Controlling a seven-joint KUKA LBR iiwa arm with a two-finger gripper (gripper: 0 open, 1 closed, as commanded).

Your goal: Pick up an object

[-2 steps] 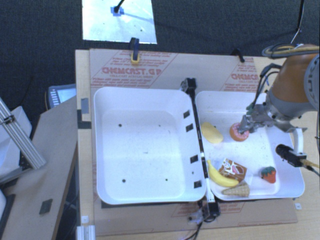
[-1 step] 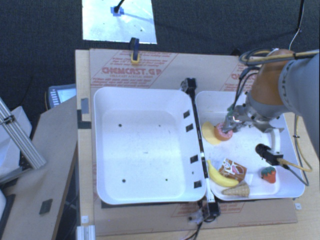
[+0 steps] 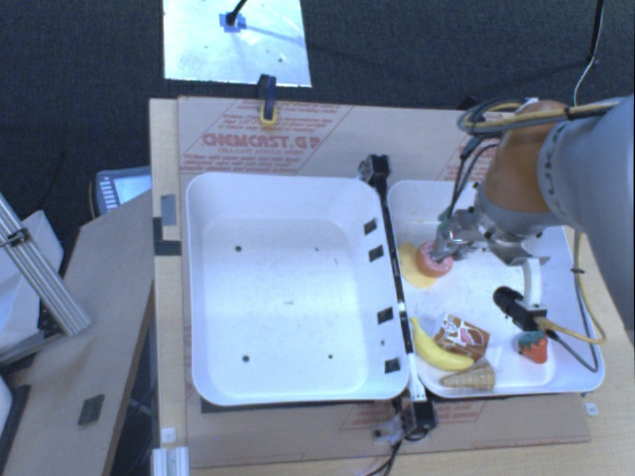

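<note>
My gripper is low in the right bin, near its left wall. Its tip sits right on top of a pink ring-shaped toy, which rests on a yellow round piece. The tip covers part of the pink toy. Toward the bin's front lie a banana, a brown, red and white packet and a waffle cone. A small orange and red toy lies at the front right.
The left bin stands beside the right one, parted from it by a black clipped divider. The grey arm reaches in from the right, above the right bin's far side. A silver plate lies beyond the bench.
</note>
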